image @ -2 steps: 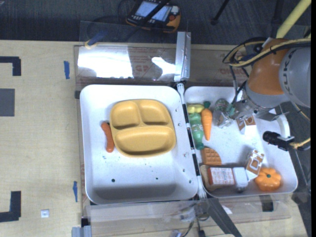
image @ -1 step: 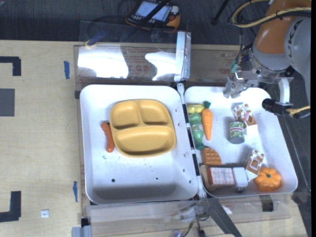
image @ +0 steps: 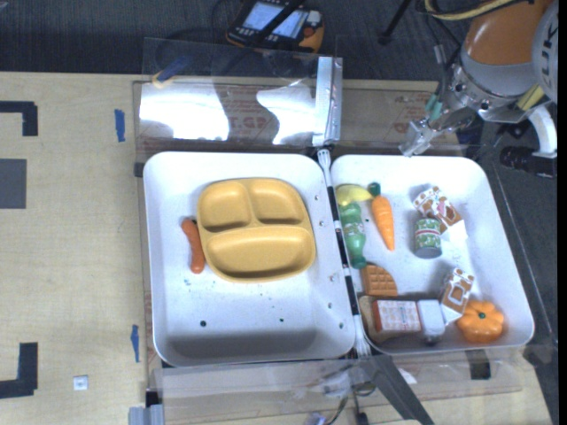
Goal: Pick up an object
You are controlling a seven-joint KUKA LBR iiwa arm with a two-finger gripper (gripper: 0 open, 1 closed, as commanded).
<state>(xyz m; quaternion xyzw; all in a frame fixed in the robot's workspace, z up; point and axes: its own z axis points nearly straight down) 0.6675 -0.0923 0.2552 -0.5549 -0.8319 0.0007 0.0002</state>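
**Object not yet picked: the pincer waits above the right bin's far edge**

Object to be taken has not been chosen as far as the view tells, and nothing has been lifted. The pincer [image: 418, 142] hangs over the far rim of the right bin [image: 496, 193], its two thin fingers pointing down and toward the left with a small gap between them and nothing in that gap. I judge the task to be at its start: the approach, the descent, the closing and the lift are all left to do.

All candidates lie nearer the camera than the pincer, down inside the right bin. Closest, just below and a little to its right, are a small printed carton [image: 437, 204] and a tin can [image: 429, 236] beside it. Below and to its left lies a carrot [image: 383, 220], with a yellow piece [image: 348, 193] and a green bottle [image: 353, 235] against the bin's left wall. Farther still are a waffle [image: 380, 280], a brown and white box [image: 403, 316] along the near wall, a second small carton [image: 458, 289] and an orange pumpkin [image: 481, 320] in the near right corner.

The left bin [image: 168, 237], well apart to the pincer's left, holds a yellow divided tray [image: 255, 227] lying across its middle, and a sausage [image: 193, 244] touching the tray's left side.

The carrot and the tin stand somewhat free of their neighbours, so either looks an easier grasp than the crowded things by the near wall.
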